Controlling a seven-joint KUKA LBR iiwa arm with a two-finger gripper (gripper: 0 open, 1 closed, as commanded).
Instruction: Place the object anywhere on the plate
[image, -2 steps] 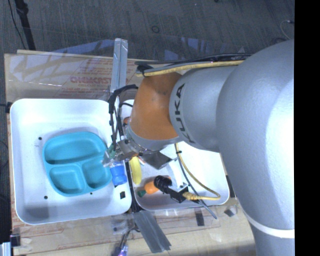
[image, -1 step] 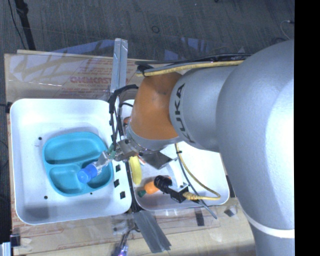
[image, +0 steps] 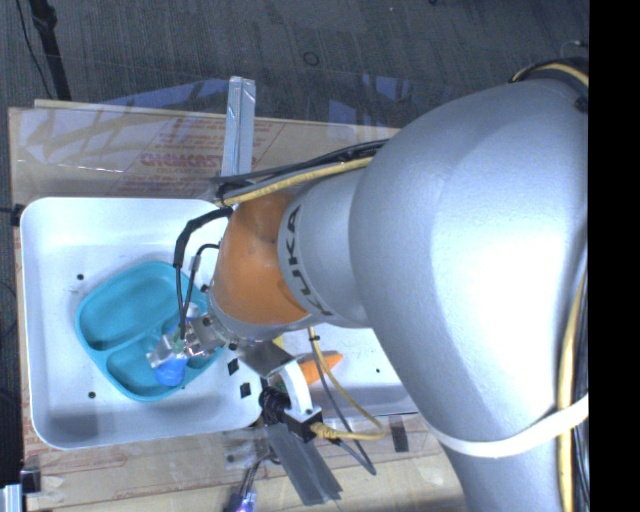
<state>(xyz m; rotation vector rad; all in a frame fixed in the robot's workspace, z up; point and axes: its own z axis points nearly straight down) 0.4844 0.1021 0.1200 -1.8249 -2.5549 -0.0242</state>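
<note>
You see "UKA" on the grey arm (image: 420, 230); its gripper (image: 175, 352), fingers' state unclear, sits over the divided turquoise plastic plate (image: 125, 315).

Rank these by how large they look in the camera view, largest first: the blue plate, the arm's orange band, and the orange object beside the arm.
1. Blue plate and orange band: similar apparent size; the band is nearer the camera, so no ranking.
2. Orange object: smallest, partly hidden by the arm.

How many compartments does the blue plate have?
2: the light blue plastic divided plate in the left white bin has an upper-left section and a lower one by the pincer. The arm may hide more.
</note>
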